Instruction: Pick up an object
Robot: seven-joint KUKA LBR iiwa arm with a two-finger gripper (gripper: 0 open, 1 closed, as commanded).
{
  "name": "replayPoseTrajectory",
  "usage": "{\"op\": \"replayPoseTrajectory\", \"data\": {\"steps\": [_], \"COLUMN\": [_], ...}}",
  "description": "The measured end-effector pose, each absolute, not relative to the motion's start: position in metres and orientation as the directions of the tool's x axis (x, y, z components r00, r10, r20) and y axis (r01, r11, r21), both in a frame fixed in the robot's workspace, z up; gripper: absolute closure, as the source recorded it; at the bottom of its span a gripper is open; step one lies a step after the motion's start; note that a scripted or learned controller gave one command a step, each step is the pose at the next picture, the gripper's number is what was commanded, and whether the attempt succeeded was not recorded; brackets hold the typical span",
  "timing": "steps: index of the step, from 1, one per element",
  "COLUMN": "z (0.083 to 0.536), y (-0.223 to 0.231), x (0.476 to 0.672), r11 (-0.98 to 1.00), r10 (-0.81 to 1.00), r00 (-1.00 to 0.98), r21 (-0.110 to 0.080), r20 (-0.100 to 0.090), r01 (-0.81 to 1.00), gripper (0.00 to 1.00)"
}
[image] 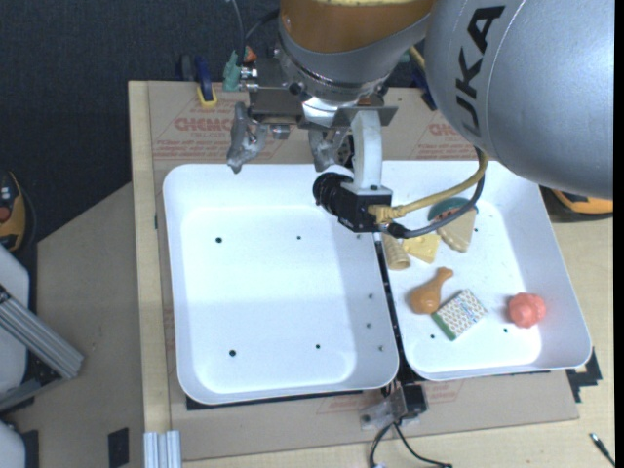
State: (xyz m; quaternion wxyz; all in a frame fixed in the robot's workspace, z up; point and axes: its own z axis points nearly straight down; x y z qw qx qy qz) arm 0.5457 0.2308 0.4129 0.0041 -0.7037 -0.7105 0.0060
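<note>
A: Camera view, quick. Where's the hand?

B: Hand (pixel 283 149) sits at the far edge of the left bin (pixel 195 291), hanging off the grey arm (pixel 526 66) with its orange band (pixel 341 13). Two metal fingers (pixel 241 147) spread apart, nothing between them. A black camera-like unit (pixel 341 201) on a white bracket hangs just right of it, above the seam between the bins.

A: Objects?

B: All in the right bin (pixel 565 291). Orange drumstick-shaped toy (pixel 429 292), bulbous near end, thin neck pointing far-right. Just right of it, touching or nearly so, a small block (pixel 459 313) with a speckled pale top and a green side edge, lying tilted. Further right, apart from it, a pink lumpy round piece (pixel 526 309). At the far side, a pale yellow wedge (pixel 421 249) beside a tan cylinder-like piece (pixel 395 253) near the bin's left wall. Another pale wedge (pixel 456 234) right of those, with something teal (pixel 450 206) behind it, partly hidden by a cable (pixel 444 203).

A: Hand near any of them?

B: No, well apart; it's over the other bin's far rim.

A: Surroundings?

B: Bins rest on a cardboard sheet (pixel 146 164) with red print, on the tabletop. Left bin shows just four small dark dots.
</note>
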Motion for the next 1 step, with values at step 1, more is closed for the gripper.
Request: {"op": "replayPoseTrajectory", "data": {"steps": [1], "z": [0.1963], "y": [0.2227], "x": [0.5917], "r11": [-0.002], "r10": [1.000], "r00": [0.002], "r21": [-0.017], "r20": [-0.007], "r01": [1.000], "gripper": [0.00]}}
